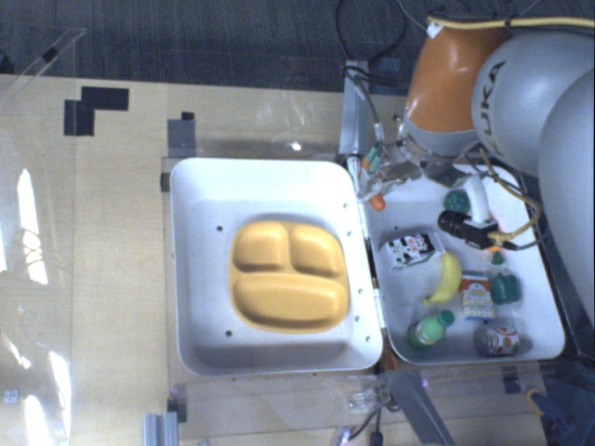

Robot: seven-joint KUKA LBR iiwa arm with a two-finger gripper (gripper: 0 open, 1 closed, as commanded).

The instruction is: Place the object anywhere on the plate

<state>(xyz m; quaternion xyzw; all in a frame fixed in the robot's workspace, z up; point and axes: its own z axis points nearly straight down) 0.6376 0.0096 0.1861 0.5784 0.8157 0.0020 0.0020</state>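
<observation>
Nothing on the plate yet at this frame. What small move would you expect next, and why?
Probably lowering toward an object in the right bin, such as the banana. The yellow plate in the left bin bears nothing, and the arm hangs over the right bin's far end.

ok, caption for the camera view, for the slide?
Arm over right bin of small items; yellow plate sits bare in left bin.

The yellow plate [288, 275] looks like smooth, slightly glossy plastic; both white bins [200, 249] seem matt plastic, and the bench [102, 249] shows pale wood grain
</observation>
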